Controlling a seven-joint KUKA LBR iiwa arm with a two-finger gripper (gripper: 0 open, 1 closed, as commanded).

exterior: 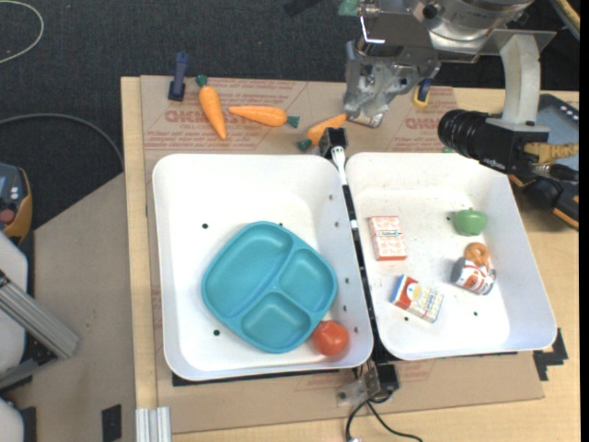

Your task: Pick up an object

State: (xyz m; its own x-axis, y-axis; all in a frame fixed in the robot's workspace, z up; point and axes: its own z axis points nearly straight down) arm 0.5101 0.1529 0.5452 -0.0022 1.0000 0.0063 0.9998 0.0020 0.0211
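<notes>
My gripper [370,109] hangs above the cardboard behind the two bins, near the back end of the divider between them. Nothing shows beneath it. The right bin [525,316] holds a small pink and white carton [387,238], a green round fruit [470,220], a red and white can lying on its side [473,273] and a flat blue, white and orange packet [416,298]. In the left bin [175,201] lie a teal divided plate [268,285] and a red tomato [330,338] at the plate's front right corner.
Three toy carrots [213,110] [260,115] [324,129] and a small blue piece [178,75] lie on the cardboard behind the left bin. The third carrot sits just left of the gripper. Dark floor with cables lies beyond the bench.
</notes>
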